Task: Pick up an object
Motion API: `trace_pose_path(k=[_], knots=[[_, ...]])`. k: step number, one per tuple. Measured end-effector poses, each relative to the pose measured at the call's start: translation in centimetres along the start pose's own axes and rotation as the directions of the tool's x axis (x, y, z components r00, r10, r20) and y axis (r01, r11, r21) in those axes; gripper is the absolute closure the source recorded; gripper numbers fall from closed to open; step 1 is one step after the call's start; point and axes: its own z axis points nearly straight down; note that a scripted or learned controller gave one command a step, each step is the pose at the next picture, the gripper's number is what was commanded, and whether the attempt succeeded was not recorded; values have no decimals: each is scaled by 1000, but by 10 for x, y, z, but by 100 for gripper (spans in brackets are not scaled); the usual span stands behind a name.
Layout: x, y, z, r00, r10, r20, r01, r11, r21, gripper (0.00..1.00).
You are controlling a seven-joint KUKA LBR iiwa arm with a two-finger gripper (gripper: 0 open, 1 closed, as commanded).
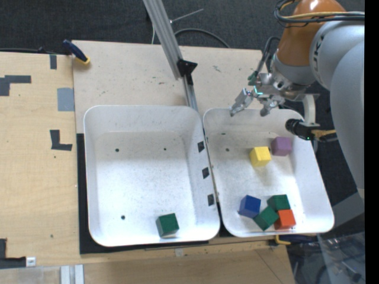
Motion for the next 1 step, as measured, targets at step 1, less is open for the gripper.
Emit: trace_pose_path(k=[1], knots=[[0,1,-3,1000,-1,2,1,1000,-5,0]])
